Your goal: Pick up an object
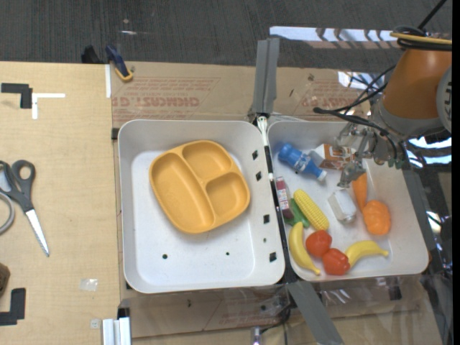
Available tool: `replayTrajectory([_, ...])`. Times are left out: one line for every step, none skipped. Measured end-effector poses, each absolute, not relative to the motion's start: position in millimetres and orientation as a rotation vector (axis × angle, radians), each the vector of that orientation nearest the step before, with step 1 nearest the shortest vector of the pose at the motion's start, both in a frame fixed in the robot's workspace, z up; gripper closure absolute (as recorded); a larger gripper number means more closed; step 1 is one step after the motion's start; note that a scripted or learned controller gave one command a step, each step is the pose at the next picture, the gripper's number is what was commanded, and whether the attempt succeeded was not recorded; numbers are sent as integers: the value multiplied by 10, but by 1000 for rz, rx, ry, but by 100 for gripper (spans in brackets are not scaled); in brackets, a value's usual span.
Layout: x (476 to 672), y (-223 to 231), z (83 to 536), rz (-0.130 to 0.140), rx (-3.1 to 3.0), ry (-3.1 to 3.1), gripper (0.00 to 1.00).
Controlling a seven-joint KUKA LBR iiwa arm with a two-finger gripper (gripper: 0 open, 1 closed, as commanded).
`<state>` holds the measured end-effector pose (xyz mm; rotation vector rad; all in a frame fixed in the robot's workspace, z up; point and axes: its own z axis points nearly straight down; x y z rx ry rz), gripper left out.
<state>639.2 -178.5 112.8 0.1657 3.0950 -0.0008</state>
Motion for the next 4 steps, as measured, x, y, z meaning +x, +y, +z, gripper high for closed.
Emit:
replayTrajectory([6357, -1936, 1133, -1, 236, 3088, 0])
replayTrajectory([6246, -2024, 1138, 1, 399, 3068, 0])
replayTrajectory([6076, -2001, 1147, -3, 528, 3040, 0])
replayTrajectory([6074, -2120, 1127, 1, 558, 3044, 0])
